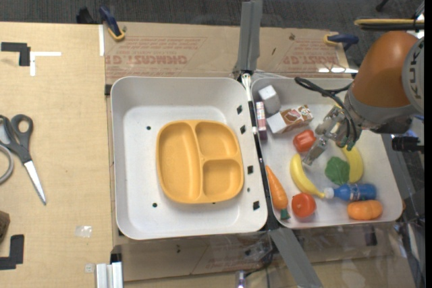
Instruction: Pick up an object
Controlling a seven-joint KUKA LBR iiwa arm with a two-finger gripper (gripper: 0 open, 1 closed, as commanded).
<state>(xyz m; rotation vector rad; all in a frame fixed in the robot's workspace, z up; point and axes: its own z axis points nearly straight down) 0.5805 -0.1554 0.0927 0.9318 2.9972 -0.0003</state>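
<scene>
Camera view: the objects available for picking lie in the right bin (391, 165). The gripper (317, 153) hangs over the middle of this bin, between a red tomato-like piece (304, 140) on its left and a green leafy piece (337, 170) on its right. Whether the fingers stand apart or together cannot be told from this angle, and no object is seen between them.

A curved yellow banana (302, 177) lies just below the gripper. A second yellow piece (354, 162) sits beside the green piece, partly hidden by the arm (386, 81). A blue bottle (356, 192) lies near the lower wall, with an orange piece (364, 210) just below it. A round red fruit (304, 206) rests below the banana. A carrot (276, 189) lies along the left wall of the bin. In the upper part sit a small grey block (268, 99) and a white carton with a brown label (289, 119).

The left bin (128, 145) holds a yellow divided plate (200, 161) with three compartments, lying flat near the centre.

On the wooden bench (54, 111), scissors (25, 153) lie well apart from both bins, at the left edge.
</scene>
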